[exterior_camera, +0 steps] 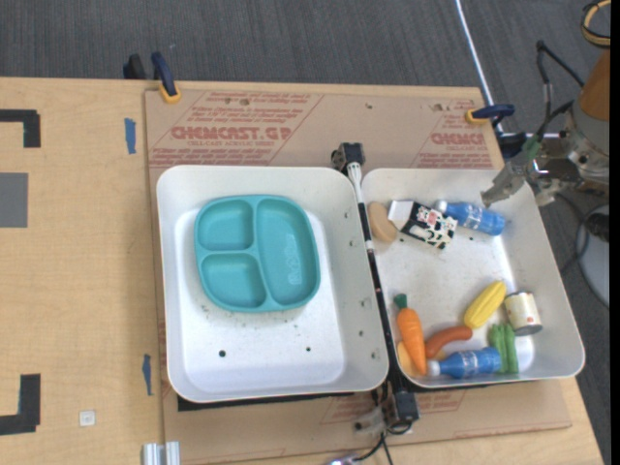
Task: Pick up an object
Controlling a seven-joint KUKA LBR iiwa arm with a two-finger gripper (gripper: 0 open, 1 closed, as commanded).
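Two shallow white bins are seen side by side from the camera above the bench. The left bin (pixel 184 260) holds a teal divided plate (pixel 258 253), which lies flat toward the far half of the bin, with its three compartments facing up.

The right bin (pixel 455 279) holds all the loose objects. Along its far side, a tan rounded piece (pixel 385 227) lies near the divider, a black-and-white cow-patterned item (pixel 429 225) is just beside it, and a blue bottle (pixel 474 217) lies next, touching or nearly touching the cow-patterned item. Toward the near side, an orange carrot (pixel 411 334) is set close to the divider, a red sausage-shaped piece (pixel 448 338) lies beside it, and a yellow corn cob (pixel 484 304) is tilted above that. A small can (pixel 522 311) lies near the right wall. A second blue bottle (pixel 468 363) lies along the near wall, with a green item (pixel 503 345) touching it.

The gripper (pixel 506 184) is seen at the far right corner of the right bin, at the end of the arm reaching in from the right. It is placed near the cap end of the far blue bottle, and nothing is seen between its fingers. Whether it is released or clenched cannot be told.
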